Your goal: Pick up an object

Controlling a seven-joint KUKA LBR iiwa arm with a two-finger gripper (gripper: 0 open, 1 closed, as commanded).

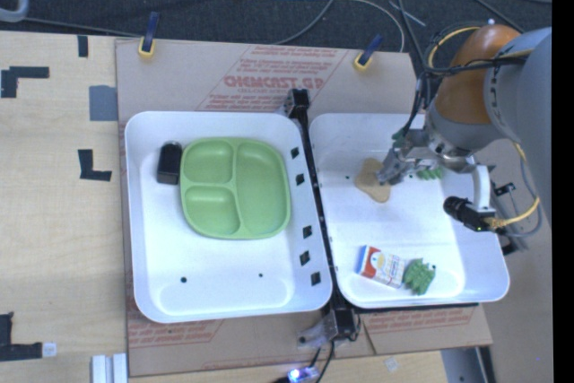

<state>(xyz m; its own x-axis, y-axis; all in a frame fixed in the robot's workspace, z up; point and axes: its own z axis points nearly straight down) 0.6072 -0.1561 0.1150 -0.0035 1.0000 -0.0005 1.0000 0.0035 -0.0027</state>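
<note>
My gripper (392,172) reaches down into the right bin (475,282) from the right. Its tips sit right at a small tan object (371,180) lying on the bin floor, touching or just over its right side. A red-and-white carton (380,265) lies near the bin's front, with a green leafy toy (419,275) beside it on the right. A little green piece (429,174) shows just behind the wrist.
The left bin (157,278) holds a green divided plate (235,187) and a small black block (169,163) at the plate's left. A black divider with clips (308,193) runs between the bins. Cables trail over the dark floor behind.
</note>
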